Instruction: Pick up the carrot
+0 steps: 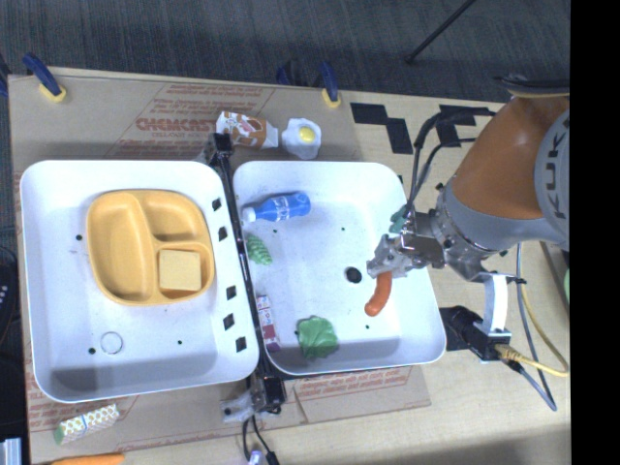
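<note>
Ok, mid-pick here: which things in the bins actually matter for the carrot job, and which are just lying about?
Belongs to the job:
carrot, hanging from the gripper over the right bin

Just lying about:
blue bottle
green leafy piece
small green piece
yellow divided plate in the left bin
egg on the bench behind the bins

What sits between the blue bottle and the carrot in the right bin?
Bare white bin floor between the blue bottle and the carrot, with one small dark spot.

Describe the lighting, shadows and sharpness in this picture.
Camera view: even, soft overhead light; faint shadows beneath the carrot and the hand; no harsh glare on the right bin; overall slightly soft, with small print on the cardboard hard to read.
</note>
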Available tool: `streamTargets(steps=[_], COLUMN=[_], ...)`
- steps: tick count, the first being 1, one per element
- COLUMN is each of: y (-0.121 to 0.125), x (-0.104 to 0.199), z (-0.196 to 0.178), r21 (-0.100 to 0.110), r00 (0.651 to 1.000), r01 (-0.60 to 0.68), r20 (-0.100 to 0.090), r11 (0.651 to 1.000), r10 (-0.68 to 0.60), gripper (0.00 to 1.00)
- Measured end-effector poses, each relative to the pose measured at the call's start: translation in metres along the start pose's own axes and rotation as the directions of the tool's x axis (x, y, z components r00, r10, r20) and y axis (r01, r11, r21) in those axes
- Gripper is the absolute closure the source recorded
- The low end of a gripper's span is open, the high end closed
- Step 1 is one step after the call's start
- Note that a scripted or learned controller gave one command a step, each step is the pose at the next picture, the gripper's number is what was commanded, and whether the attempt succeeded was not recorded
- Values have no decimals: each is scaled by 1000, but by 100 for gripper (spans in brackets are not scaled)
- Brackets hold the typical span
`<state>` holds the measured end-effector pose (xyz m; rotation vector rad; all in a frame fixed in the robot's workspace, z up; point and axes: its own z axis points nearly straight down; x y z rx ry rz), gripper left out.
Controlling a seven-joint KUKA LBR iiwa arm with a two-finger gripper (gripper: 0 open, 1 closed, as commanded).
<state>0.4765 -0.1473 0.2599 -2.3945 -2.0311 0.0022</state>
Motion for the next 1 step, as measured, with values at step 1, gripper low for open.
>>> streamTargets(steps=[1], y=[-9], x=[58], z=[-38], r21=[-1], r00=[988], r01=[152], r20=[0], r11=[988], r10=[-152], gripper=[100])
